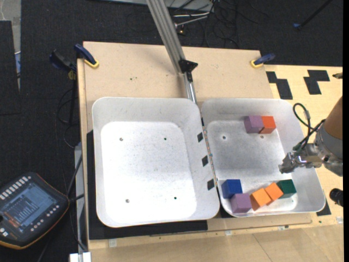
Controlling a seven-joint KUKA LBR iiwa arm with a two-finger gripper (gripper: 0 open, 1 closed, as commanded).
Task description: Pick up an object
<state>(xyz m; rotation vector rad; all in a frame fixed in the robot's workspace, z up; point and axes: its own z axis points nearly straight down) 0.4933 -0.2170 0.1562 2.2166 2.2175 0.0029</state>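
Green block point(287, 188) is lying nearest, just below and slightly left of the gripper point(292, 162), at the lower right of the right bin point(240, 146). Whether the gripper is open or closed, I cannot tell; nothing visibly held. Orange block point(263, 195) is touching the green one's left side, crowding it. Purple block point(241, 202) and blue block point(232, 187) are sitting further left. Another pair is resting well apart toward the upper frame.

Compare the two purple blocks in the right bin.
The far purple block sits near the bin's back wall, touching an orange block on its right; the near purple block lies by the front rim, between a blue block and another orange block. The far one looks paler. Both are small cubes in the right bin.
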